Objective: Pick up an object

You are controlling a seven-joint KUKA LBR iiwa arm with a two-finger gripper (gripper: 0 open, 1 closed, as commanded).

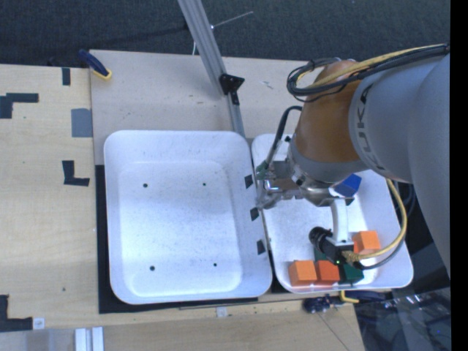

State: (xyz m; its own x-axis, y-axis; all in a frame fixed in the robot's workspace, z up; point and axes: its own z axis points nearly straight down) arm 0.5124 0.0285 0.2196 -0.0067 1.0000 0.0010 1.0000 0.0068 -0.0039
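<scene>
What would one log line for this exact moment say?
arm: over right bin | claw: by that bin's left wall | in bin: three orange blocks, blue piece, green piece | pick: unconfirmed

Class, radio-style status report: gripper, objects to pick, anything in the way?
Gripper above shallow white right bin, left edge; no hold visible. Three orange blocks, blue block, green piece lie there. Grey arm overhangs bin.

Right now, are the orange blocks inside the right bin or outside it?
Inside: all three orange blocks lie on the right bin's white floor, toward its front rim.
</scene>
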